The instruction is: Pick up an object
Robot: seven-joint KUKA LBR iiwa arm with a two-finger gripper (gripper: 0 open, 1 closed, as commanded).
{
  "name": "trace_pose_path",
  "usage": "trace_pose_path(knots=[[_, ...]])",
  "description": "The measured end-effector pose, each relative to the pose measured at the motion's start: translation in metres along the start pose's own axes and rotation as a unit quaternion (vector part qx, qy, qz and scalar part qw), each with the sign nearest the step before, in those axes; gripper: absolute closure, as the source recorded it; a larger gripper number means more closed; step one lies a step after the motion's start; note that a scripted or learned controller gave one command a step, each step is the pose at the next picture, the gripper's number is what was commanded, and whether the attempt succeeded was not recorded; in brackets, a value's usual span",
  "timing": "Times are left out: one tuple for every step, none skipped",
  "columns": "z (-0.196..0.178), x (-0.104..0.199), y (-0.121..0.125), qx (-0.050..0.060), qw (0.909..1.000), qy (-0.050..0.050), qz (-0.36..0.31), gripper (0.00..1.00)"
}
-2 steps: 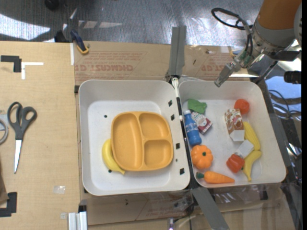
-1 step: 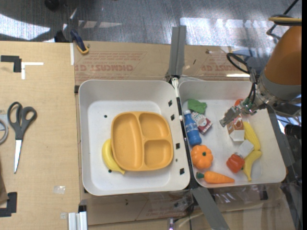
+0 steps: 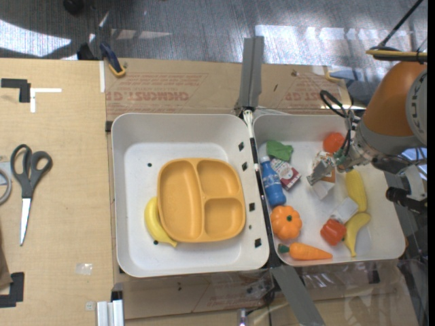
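Observation:
My gripper (image 3: 322,172) hangs low over the middle of the right bin (image 3: 299,125), reaching in from the right under the orange-banded arm. Around it lie a blue bottle (image 3: 273,185), a green piece (image 3: 279,150), a small red-and-white packet (image 3: 291,176), an orange ball (image 3: 333,142) and a yellow banana (image 3: 356,189). Toward the front sit an orange pumpkin (image 3: 286,222), a carrot (image 3: 307,252), a red pepper (image 3: 332,231) and a second banana (image 3: 356,229). A small pale item lies just under the gripper.
The left bin (image 3: 126,182) holds a yellow divided plate (image 3: 202,199) with a banana (image 3: 155,225) tucked under its left edge. Scissors (image 3: 28,182) lie on the wooden bench at the far left. A grey divider bar (image 3: 251,73) runs between the bins.

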State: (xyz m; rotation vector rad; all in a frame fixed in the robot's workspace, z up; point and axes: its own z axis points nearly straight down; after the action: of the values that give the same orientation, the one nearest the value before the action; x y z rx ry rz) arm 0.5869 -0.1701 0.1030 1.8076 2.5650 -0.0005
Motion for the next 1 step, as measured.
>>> trace_pose_path(knots=[[-0.0089, -0.0001, 0.0003, 0.0, 1.0, -0.001, -0.001, 1.0]])
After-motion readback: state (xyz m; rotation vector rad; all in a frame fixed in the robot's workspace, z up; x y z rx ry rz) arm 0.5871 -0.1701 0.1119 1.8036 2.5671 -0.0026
